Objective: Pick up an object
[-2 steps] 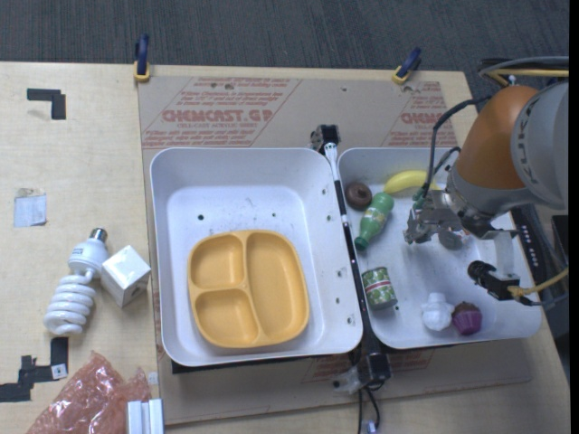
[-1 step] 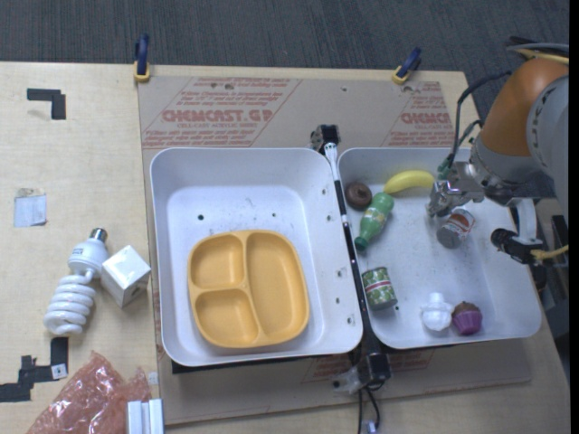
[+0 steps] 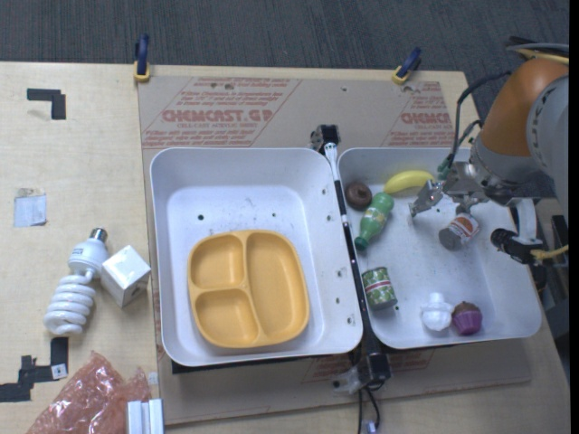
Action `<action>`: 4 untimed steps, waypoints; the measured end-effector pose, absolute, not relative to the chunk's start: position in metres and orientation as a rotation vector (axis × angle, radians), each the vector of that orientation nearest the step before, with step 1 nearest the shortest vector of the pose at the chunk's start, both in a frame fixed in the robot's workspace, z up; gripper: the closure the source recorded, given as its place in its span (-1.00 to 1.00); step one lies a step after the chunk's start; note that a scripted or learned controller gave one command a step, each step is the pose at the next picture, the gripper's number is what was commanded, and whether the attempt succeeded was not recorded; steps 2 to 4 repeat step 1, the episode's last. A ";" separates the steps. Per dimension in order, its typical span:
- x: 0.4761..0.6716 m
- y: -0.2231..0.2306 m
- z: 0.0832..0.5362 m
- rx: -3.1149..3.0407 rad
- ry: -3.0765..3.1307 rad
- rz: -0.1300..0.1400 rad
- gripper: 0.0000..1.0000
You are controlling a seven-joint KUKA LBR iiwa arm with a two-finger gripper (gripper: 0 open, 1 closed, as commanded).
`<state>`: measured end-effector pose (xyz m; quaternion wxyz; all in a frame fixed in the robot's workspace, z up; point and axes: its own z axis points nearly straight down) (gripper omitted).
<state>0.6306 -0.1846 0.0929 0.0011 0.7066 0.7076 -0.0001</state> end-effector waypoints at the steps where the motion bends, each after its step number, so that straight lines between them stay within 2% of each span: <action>1: 0.631 -0.185 0.103 2.214 2.222 -0.001 1.00; 4: 0.631 -0.185 0.103 2.214 2.222 -0.001 1.00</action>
